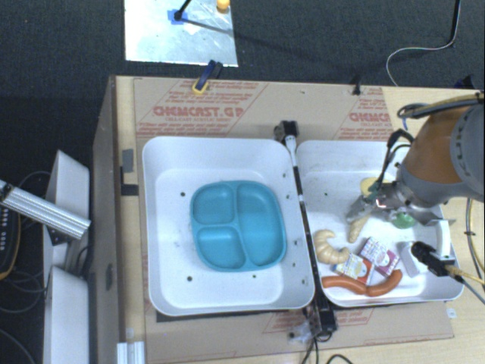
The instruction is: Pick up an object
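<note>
In the right bin [333, 165], my gripper [358, 217] reaches down from the right, its tip low over the bin floor. Just below and left of the tip lies a pale croissant-shaped piece [326, 243]. A pink and white small box [377, 253] and an orange and yellow packet [350, 265] lie below the gripper. A red sausage [362, 284] rests along the bin's front wall. A green thing [402, 220] shows beside the wrist and a yellow thing [368, 186] behind it, both partly hidden. Nothing shows between the fingers.
The left bin [167, 165] holds a blue divided plate [236, 224]. A black divider [299, 203] runs between the two bins. The grey arm with its orange band [436, 154] hangs over the right bin's far right side.
</note>
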